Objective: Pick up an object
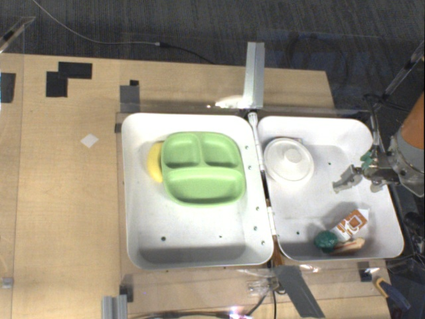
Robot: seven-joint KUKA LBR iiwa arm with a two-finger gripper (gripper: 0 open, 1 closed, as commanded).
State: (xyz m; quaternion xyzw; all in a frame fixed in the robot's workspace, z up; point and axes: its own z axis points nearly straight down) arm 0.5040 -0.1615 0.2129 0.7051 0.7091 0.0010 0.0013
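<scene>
Right bin (pixel 382 151), contents: one small orange-and-white packet (pixel 352 224) near the front right corner; one dark green lump (pixel 325 240) just left of the packet, touching a tan piece (pixel 350 246) that lies under the packet; one white bowl (pixel 288 159) toward the bin's back left. Gripper (pixel 353 176) over the bin's right side, above the packet and apart from it, nothing between its fingers; spread or pressed together cannot be told. Left bin (pixel 192 238): one green divided tray (pixel 201 167), with a yellow item (pixel 154 163) partly under the tray's left edge.
</scene>
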